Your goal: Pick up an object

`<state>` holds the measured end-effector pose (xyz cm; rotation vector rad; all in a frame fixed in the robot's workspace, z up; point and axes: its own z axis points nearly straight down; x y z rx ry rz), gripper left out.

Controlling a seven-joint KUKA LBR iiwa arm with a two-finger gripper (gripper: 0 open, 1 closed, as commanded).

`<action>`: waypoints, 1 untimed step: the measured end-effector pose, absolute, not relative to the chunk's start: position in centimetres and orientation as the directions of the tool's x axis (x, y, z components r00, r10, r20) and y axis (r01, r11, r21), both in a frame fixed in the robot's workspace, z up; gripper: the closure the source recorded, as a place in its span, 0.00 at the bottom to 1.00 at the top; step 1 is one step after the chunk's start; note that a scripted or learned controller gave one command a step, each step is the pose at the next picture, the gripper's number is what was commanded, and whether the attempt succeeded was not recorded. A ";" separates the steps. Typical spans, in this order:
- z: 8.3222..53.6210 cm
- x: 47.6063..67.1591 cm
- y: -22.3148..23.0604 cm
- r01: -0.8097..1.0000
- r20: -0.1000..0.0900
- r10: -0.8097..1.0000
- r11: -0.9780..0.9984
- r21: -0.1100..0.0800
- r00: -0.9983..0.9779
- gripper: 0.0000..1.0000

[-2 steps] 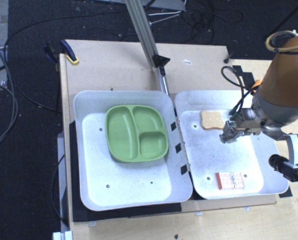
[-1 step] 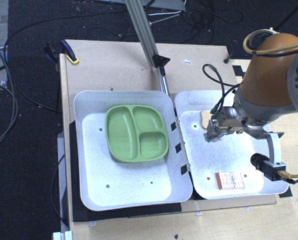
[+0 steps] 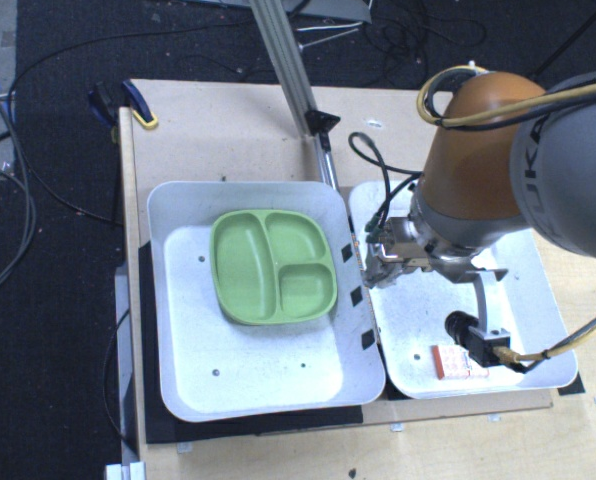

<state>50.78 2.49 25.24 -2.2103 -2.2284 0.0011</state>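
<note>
A green divided plate (image 3: pixel 274 266) lies in the left white bin (image 3: pixel 178 368). A small red and white box (image 3: pixel 452 362) rests near the front edge of the right bin (image 3: pixel 418 368). My gripper (image 3: pixel 378 265) hangs over the left part of the right bin, close to the wall between the two bins, well behind and left of the box. The orange band and grey wrist above hide most of it. Nothing shows between its fingers.
A black cable clip and hose (image 3: pixel 478 340) dangle from the arm over the right bin, beside the box. A slanted metal pole (image 3: pixel 296 78) stands behind the bins. Blue and yellow clamps (image 3: pixel 138 108) sit at the bench's back left corner.
</note>
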 end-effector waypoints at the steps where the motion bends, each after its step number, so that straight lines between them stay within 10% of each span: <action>1: 23.6 51.3 7.5 1.000 0.001 1.000 0.007 -0.002 -0.007 1.00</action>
